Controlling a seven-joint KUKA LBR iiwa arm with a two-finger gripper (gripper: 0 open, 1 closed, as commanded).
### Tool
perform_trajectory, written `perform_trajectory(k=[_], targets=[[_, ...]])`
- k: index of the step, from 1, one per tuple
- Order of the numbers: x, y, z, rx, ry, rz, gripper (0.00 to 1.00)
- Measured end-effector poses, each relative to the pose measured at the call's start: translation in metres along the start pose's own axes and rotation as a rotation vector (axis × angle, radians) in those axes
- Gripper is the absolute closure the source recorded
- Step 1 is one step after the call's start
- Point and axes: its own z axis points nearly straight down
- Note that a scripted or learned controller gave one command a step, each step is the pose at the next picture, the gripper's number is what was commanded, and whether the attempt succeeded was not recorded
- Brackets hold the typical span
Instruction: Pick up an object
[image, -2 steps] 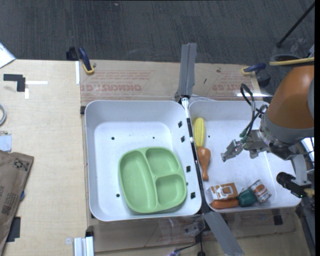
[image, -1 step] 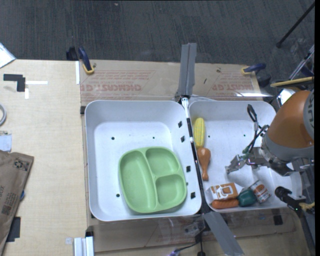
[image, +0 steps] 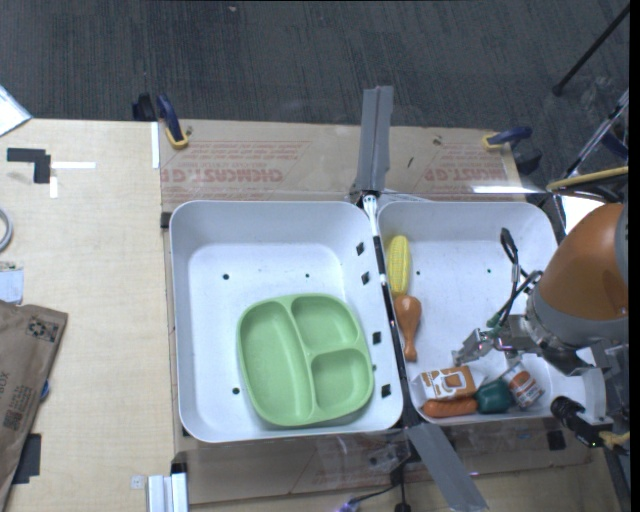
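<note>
My gripper (image: 478, 346) hangs low in the right bin (image: 465, 214), below the grey arm with its orange band (image: 597, 262). It is just above and right of a small white and orange carton (image: 446, 382). Nothing shows held in it. Along the bin's front lie a red-orange sausage (image: 450, 407), a dark green piece (image: 494, 397) and a small striped can (image: 522, 387). A yellow corn cob (image: 398, 263) and a brown drumstick (image: 408, 322) rest along the bin's left wall, apart from the gripper.
The left bin (image: 181, 300) holds a green divided plate (image: 300, 358). A grey divider bar (image: 375, 140) stands behind where the bins meet. Blue clamps (image: 172, 122) grip the board at the back. A cardboard piece (image: 25, 370) lies at far left.
</note>
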Motion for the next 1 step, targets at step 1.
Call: perform_trajectory(k=[1], targets=[[0.0156, 0.0004, 0.0004, 0.000, 0.000, 0.008, 0.00]])
